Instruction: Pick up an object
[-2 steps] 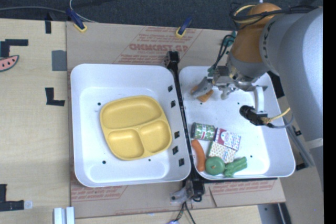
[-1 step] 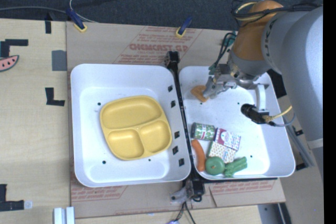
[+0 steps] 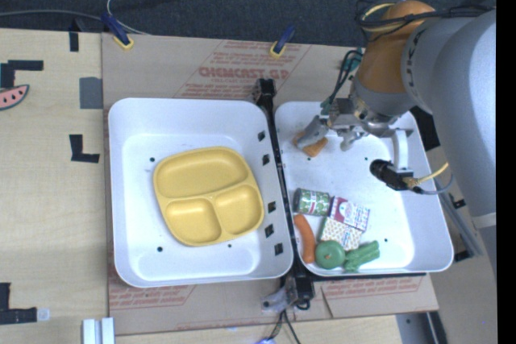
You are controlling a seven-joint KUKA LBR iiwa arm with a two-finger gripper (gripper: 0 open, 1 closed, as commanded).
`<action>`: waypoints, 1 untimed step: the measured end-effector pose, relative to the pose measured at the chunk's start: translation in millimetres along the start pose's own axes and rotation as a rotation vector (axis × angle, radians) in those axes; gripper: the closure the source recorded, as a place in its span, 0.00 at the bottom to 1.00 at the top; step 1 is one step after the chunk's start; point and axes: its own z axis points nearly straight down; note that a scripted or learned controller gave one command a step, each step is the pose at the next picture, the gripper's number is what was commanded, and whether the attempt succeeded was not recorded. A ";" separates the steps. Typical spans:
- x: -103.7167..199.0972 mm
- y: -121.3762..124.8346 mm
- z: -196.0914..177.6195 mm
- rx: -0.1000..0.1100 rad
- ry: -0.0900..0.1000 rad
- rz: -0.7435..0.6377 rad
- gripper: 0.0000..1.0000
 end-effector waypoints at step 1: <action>0.8 0.0 -9.3 0.001 0.001 -0.001 1.00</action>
